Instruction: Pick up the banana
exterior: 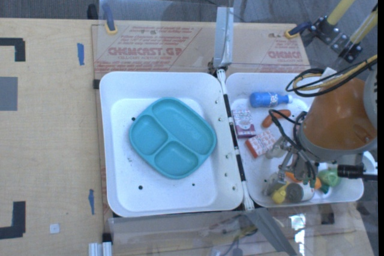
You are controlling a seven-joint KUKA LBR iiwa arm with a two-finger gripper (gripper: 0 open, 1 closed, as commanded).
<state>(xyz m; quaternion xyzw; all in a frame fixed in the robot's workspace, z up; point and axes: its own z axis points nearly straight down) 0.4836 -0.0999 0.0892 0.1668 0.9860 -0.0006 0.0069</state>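
Gripper over right bin; banana orientation unclear.

Teal divided plate in left bin, gripper over cluttered right bin

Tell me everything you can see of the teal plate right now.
The plate is teal, looks like plastic, a rounded rectangle with three compartments: one large at the top, two smaller below. It lies flat, turned at a slant, near the middle of the left bin, resting on its floor. Nothing lies in it or touches it.
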